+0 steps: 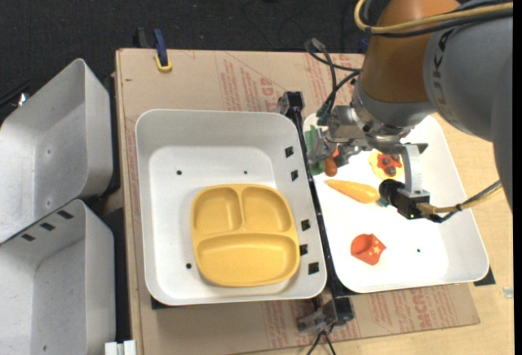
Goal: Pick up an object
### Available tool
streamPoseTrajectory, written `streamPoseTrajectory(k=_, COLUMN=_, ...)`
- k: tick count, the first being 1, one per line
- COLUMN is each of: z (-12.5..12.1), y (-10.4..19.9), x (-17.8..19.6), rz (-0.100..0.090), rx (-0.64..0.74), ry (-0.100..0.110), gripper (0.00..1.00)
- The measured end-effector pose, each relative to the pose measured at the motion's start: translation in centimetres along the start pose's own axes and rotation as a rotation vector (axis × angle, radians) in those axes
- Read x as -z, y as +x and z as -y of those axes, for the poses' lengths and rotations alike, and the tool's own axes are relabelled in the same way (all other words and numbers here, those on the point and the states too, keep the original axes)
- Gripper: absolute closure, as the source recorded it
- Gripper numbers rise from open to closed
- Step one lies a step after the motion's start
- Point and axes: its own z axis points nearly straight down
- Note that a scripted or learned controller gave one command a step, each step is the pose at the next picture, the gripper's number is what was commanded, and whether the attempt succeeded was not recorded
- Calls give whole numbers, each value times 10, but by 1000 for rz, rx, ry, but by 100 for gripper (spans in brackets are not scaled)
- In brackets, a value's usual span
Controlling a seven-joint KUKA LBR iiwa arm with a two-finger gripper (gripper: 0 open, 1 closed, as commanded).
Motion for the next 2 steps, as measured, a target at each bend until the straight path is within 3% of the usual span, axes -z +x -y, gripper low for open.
streamPoseTrajectory(k=2, z=-44, y=80, x=-19, rz=2, rx=-3, ry=0, gripper=100)
